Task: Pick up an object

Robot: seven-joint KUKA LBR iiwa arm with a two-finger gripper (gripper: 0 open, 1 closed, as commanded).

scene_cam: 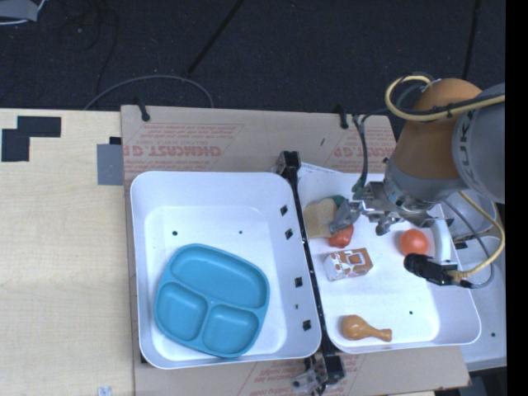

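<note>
Jaws positioned over right white bin (pixel 462 324).
The jaws (pixel 363 217) stand spread apart, gripping nothing, just above a small red round object (pixel 341 238). Nearby lie a brown-and-white carton (pixel 347 263), orange ball (pixel 414 241) and tan drumstick-shaped toy (pixel 365 329).

Divided tray (pixel 213 300) in left bin (pixel 148 190); carton (pixel 347 263), drumstick (pixel 365 329) in right bin (pixel 450 330).
</note>
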